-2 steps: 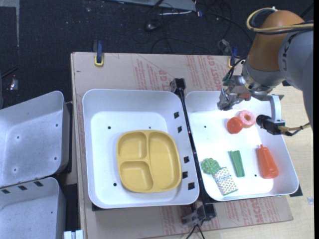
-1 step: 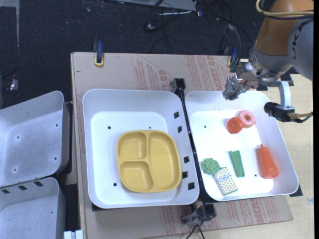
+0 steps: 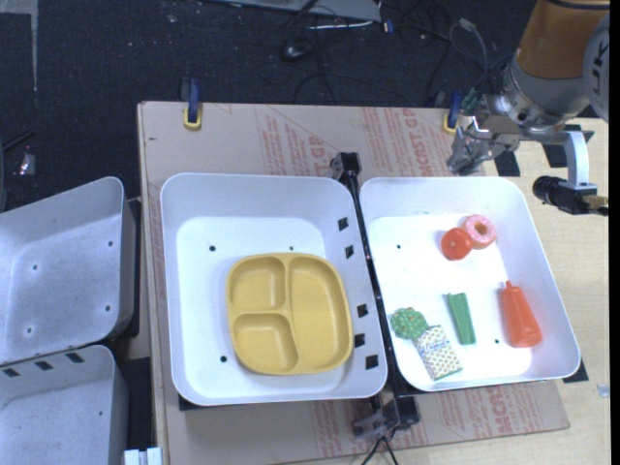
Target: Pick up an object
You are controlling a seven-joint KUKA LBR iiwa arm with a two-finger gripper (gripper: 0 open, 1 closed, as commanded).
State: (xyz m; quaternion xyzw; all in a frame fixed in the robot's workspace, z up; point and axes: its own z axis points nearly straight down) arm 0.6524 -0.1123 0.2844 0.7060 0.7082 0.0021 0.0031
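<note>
The right bin point(image 3: 547, 250) holds a pink donut point(image 3: 479, 230) touching a red tomato-like ball point(image 3: 455, 244) near its back. An orange bottle point(image 3: 519, 314) lies at the right side, a green stick point(image 3: 460, 317) in the middle, a green broccoli piece point(image 3: 408, 323) and a patterned packet point(image 3: 439, 352) near the front left. My gripper point(image 3: 477, 151) hangs above the bin's far rim, behind the donut, apart from every object. Nothing shows between its fingers.
The left bin point(image 3: 194, 211) carries a yellow divided plate point(image 3: 289, 311). Black clips run along the seam between the bins point(image 3: 360, 260). A blue clamp point(image 3: 193, 105) sits on the board's far left edge. White panels point(image 3: 58, 260) lie to the left of the bench.
</note>
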